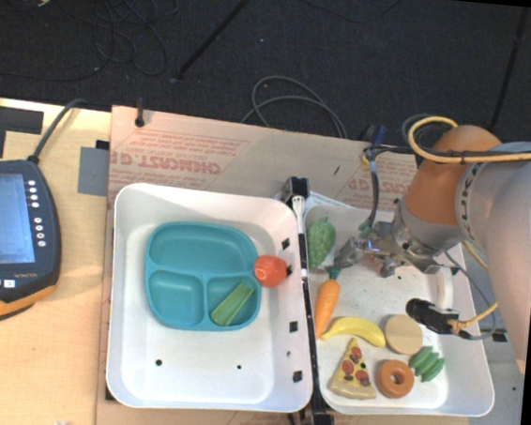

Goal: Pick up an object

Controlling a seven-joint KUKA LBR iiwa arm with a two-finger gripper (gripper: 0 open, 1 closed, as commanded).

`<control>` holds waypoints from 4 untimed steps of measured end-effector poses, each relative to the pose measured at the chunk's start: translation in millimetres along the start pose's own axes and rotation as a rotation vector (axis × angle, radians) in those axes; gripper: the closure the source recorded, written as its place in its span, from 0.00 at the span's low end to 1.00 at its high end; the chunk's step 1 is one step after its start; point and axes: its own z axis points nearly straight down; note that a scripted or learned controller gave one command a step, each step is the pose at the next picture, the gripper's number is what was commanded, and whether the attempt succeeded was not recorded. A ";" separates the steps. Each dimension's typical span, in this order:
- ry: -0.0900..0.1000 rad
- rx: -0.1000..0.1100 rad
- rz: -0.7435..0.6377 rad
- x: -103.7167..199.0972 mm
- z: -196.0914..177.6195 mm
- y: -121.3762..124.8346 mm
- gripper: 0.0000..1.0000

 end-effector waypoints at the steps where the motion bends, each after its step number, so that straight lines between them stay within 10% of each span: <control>1: 0.002 0.006 0.006 47.7 1.1 -77.4 0.00; 2: -0.002 -0.003 0.007 30.0 0.4 -54.3 0.00; 3: -0.001 0.003 0.010 -1.7 0.5 -127.7 0.00; 4: -0.001 -0.002 0.012 -1.4 -10.2 -124.3 1.00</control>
